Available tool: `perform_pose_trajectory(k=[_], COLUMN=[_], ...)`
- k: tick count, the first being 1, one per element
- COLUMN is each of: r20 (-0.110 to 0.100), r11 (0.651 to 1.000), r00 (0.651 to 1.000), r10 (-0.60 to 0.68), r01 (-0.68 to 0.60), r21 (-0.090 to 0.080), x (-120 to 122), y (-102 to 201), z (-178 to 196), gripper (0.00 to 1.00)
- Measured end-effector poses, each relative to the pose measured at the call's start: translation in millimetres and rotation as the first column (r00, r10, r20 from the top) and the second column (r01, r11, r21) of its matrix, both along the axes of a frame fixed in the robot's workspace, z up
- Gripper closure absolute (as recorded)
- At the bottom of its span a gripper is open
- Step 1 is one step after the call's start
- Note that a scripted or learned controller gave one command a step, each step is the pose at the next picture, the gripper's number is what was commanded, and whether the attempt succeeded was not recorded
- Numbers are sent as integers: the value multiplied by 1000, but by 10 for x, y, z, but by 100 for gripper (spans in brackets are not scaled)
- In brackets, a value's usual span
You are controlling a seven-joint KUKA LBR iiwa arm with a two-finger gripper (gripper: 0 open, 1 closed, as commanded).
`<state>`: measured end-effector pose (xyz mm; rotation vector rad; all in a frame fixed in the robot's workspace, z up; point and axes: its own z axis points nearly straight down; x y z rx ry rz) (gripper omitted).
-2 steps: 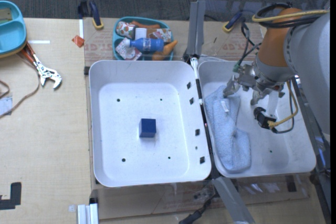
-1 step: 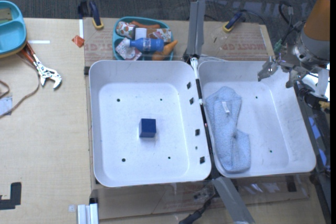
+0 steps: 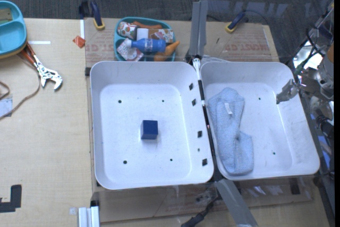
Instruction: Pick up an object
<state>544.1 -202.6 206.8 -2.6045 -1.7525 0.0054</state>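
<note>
A small dark blue cube [image 3: 150, 129] rests on the floor of the left white bin [image 3: 106, 167], a little left of its middle. A pale blue cloth [image 3: 231, 131] lies crumpled along the left side of the right white bin [image 3: 297, 167]. My gripper [image 3: 287, 91] hangs over the right bin's far right part, well apart from the cloth and nowhere near the cube. Nothing shows in its grasp. The arm [image 3: 320, 74] comes in from the right edge.
Behind the left bin stands a blue tub [image 3: 144, 40] of mixed small items. A wrench [image 3: 47, 75] and a teal tray [image 3: 10, 26] lie on the bench at left. Clamps [image 3: 234, 22] hold the cardboard behind the bins.
</note>
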Motion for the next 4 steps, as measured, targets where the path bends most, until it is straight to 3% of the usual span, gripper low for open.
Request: perform_pose_trajectory(k=[1, 2, 3, 4], r20=[-3, -3, 1, 0], r11=[1000, 1000, 983, 955], r00=[1000, 1000, 983, 955], r10=[0, 0, -184, -296], r01=[0, 0, 184, 296], r21=[0, 0, -2, -2], x=[2, 1, 915, 526], y=[-9, -9, 280, 71], z=[76, 75, -776, -279], gripper=[100, 0, 0, 0])
